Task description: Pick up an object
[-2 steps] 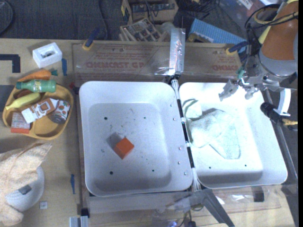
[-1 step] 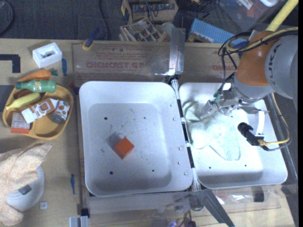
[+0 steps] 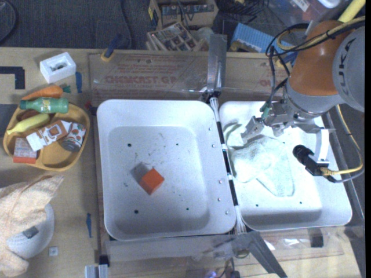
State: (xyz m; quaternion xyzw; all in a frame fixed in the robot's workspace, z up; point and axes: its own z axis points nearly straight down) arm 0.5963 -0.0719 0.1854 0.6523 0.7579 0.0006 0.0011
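An orange cube [image 3: 152, 181] with a grey face lies in the left white bin [image 3: 116, 120], a little left of its middle. A crumpled white cloth [image 3: 264, 165] is spread across the right bin [image 3: 324, 207]. A thin greenish curved piece [image 3: 228, 130] lies by that bin's upper left wall. My gripper [image 3: 255, 127] hangs low over the right bin's upper left part, at the cloth's upper edge and far from the cube. The grey arm with its orange band [image 3: 316, 62] comes in from the upper right.
The metal divider [image 3: 223, 149] runs between the two bins. On the bench to the left stand a yellow bowl [image 3: 64, 161] of toy food and a small white box [image 3: 57, 66]. A beige cloth [image 3: 26, 204] lies at the lower left. A black cable plug [image 3: 305, 158] hangs over the right bin.
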